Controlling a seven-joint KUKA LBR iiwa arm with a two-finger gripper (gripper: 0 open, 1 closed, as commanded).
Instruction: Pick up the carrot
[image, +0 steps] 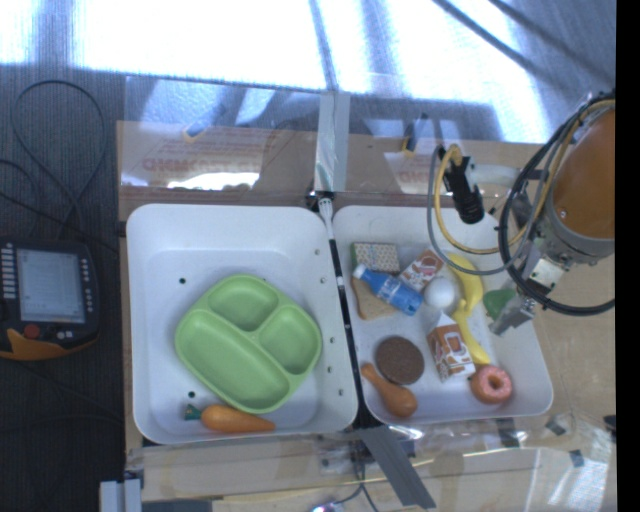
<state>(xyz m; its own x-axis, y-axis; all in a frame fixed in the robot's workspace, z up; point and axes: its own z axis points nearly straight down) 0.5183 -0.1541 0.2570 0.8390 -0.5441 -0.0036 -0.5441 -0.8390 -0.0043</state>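
The carrot (236, 420), orange with a small green top at its left end, lies flat near the front wall of the left bin (150, 300), just below the green divided plate (250, 342). My gripper (512, 314) hangs over the right edge of the right bin (535, 395), far to the right of the carrot. It is beside the banana (470, 308), and I see nothing held in it.
The right bin holds a blue bottle (392, 291), a white egg (438, 292), two small cartons (452, 353), a brown cookie (400, 360), a drumstick (388, 392) and a pink donut (491, 384). A black-tipped cable (466, 200) hangs over its back.
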